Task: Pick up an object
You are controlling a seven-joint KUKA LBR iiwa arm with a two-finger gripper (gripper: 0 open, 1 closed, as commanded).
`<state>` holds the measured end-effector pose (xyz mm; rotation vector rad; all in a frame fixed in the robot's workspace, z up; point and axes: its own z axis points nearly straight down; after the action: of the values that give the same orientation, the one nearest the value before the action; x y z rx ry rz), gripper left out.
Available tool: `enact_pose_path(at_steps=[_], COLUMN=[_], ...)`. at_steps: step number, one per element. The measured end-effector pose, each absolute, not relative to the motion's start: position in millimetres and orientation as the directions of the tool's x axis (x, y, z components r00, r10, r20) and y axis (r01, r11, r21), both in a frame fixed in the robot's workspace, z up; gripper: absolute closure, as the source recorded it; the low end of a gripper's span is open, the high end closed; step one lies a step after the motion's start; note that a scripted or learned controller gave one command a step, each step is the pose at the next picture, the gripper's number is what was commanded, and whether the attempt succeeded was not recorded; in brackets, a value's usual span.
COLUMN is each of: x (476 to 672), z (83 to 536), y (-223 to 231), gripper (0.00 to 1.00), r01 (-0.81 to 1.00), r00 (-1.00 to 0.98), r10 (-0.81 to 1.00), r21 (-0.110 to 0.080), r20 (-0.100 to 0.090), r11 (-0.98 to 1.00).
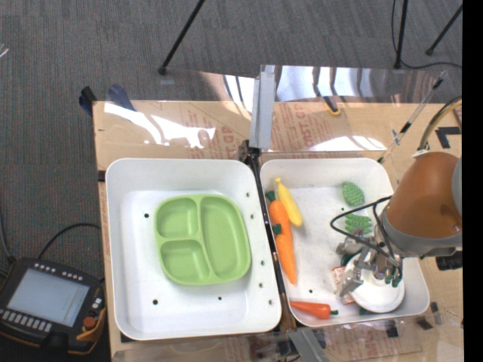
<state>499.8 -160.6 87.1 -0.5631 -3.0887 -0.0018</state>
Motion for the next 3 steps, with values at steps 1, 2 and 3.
enact_pose_path(at_steps=[1, 2, 3], x=[510.4, 566.8, 515.9], z=[86.8, 87.7, 86.6], y=[-208.4, -175.6, -150.8], gripper=[0.0, 0.0, 0.0], r01=[0.481, 0.413, 0.447], r00=[-0.877, -0.911, -0.895], r10=[0.481, 0.413, 0.447], r21=[0.002, 0.001, 0.0], r20=[0.003, -0.001, 0.003], r11=[0.877, 0.911, 0.895])
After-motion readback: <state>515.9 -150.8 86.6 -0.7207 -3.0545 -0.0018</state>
